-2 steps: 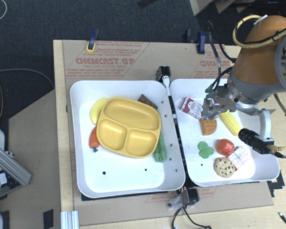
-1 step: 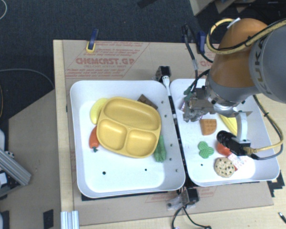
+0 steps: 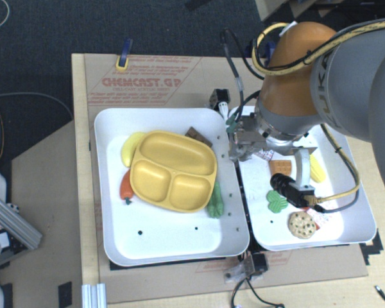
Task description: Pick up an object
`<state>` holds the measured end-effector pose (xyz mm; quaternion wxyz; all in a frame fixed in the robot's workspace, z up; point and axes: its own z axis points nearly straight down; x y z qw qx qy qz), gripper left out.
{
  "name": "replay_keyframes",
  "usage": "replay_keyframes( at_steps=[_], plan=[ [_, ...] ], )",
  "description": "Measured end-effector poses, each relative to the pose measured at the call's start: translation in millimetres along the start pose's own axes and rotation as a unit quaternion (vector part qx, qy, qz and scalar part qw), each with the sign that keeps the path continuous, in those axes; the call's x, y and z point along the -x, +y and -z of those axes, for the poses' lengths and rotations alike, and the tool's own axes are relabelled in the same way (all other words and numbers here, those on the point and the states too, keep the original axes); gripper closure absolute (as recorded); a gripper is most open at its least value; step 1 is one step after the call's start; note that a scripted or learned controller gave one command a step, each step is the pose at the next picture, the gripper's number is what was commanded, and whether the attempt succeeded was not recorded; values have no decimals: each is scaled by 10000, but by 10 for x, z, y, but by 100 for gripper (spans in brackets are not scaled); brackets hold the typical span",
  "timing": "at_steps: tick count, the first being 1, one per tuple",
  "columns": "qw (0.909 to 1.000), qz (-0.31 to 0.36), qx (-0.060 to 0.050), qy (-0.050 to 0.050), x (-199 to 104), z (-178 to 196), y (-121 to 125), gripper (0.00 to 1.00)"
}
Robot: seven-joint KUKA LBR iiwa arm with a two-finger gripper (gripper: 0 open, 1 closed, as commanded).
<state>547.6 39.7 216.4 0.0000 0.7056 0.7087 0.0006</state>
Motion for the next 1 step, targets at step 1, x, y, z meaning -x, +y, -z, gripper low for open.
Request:
replay_keyframes(
  at_steps=[1],
  plan=[
    [10000,-24,-17,-4,58,-18,-55,100]
  ],
)
